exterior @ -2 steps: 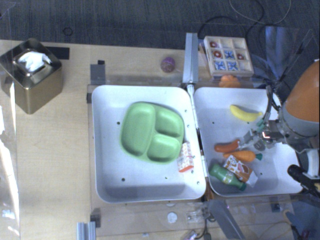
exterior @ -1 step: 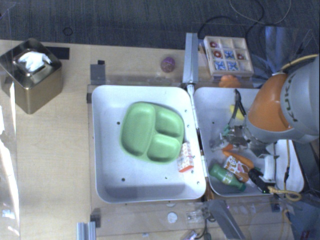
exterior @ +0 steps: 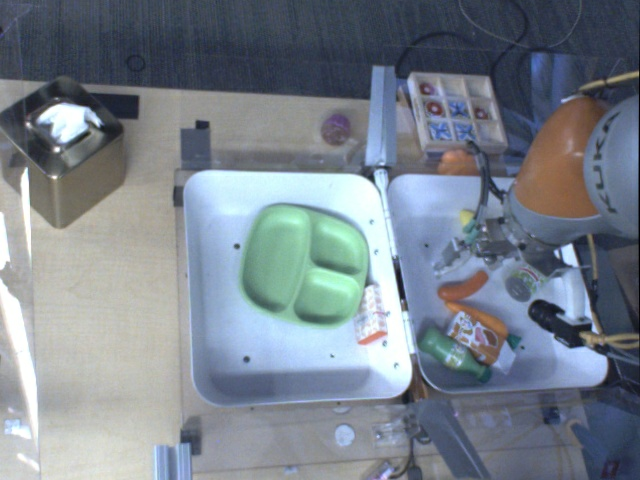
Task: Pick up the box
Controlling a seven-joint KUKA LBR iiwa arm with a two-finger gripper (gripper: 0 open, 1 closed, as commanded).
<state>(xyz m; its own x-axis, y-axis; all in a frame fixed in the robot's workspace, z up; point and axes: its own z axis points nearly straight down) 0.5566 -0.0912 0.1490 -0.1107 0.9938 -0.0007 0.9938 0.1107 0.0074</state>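
On your left, the left bin [exterior: 215, 368] holds a green divided plate [exterior: 305, 263], and a small red-and-white box [exterior: 372, 317] lies just beside the plate, against the bin's right wall. In the right bin [exterior: 590, 373] you see the jaws [exterior: 455, 251] hovering above an orange sausage-shaped item [exterior: 463, 287], near an orange box [exterior: 478, 335] and a green bottle [exterior: 453, 355]. You cannot tell how wide the jaws stand.

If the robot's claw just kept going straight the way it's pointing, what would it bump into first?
The gripper points left and downward inside the right bin. Going straight on, it would probably meet the bin's bare white floor near the left wall first, just above the orange carrot-like toy. Depth is hard to judge from above.
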